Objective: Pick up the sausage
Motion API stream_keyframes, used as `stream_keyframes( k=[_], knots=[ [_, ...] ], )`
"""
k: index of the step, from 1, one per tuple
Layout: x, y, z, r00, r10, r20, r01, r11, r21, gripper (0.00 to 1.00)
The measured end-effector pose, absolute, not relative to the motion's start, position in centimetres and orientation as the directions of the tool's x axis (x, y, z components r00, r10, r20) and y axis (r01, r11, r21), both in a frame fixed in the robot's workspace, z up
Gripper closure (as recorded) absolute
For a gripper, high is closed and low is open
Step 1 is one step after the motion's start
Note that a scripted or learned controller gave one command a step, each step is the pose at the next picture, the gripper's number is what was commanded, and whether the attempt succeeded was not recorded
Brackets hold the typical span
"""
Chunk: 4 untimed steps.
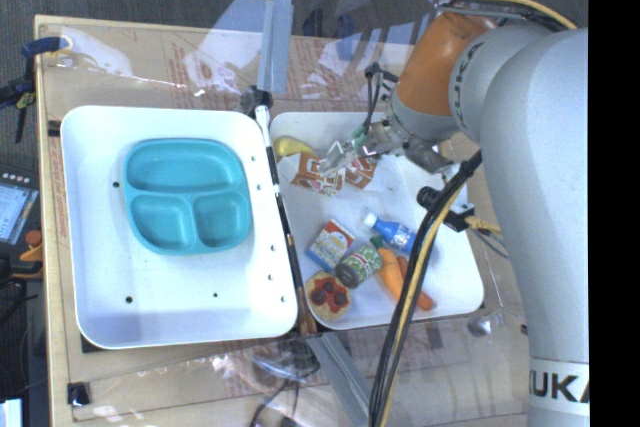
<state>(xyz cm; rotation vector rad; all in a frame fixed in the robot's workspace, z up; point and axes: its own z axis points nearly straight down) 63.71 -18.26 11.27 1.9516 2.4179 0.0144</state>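
Observation:
In the right bin, two reddish-brown and white pieces lie side by side near the back: one on the left, the other on the right. Either could be the sausage; I cannot tell which. My gripper is low over the back of this bin, directly above the right-hand piece and close to it. Nothing shows as held. The orange band and grey wrist reach in from the upper right.
A yellow banana lies at the bin's back left. Toward the front are a blue bottle, a small carton, a green jar, a carrot and a berry plate. The left bin holds a teal divided tray.

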Motion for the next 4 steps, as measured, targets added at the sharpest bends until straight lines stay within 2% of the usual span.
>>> stream_keyframes(
  k=[1,2,3,4],
  knots=[
    [57.3,-17.3,31.7,-0.459,0.888,-0.001,0.888,0.459,-0.001,0.00],
    [48.6,-17.5,28.6,-0.508,0.861,0.002,0.861,0.508,-0.003,0.00],
    [56.7,-17.0,18.8,-0.556,0.831,0.003,0.831,0.556,-0.004,0.00],
    [65.1,-20.7,10.0,-0.642,0.766,0.000,0.766,0.642,0.000,0.00]
  ],
)
